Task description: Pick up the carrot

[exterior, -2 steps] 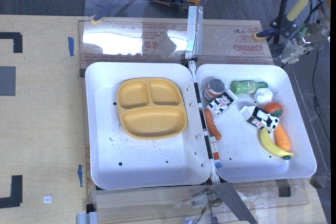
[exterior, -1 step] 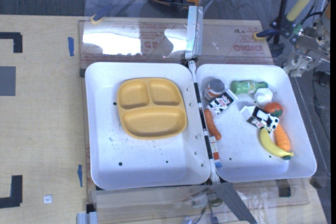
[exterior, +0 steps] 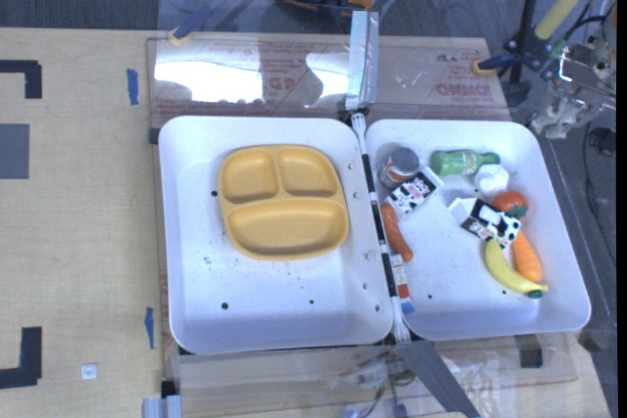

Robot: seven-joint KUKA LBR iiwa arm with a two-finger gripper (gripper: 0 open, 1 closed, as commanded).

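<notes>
Desk (exterior: 69, 210) is seen carrying two white bins. A yellow divided plate (exterior: 284, 201) is held in the left bin (exterior: 186, 210). In the right bin (exterior: 441, 274), the carrot (exterior: 527, 255) is found near the right wall, touching a banana (exterior: 507, 273), just below a black-and-white carton (exterior: 493, 223).

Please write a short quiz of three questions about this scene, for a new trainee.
1. True or false: the yellow divided plate lies in the left bin.
2. Which object touches the banana in the right bin? A) the green bottle B) the carrot C) the can
3. Fill in: the plate has ___ compartments.

Key: 1 true; 2 B; 3 three.
</notes>
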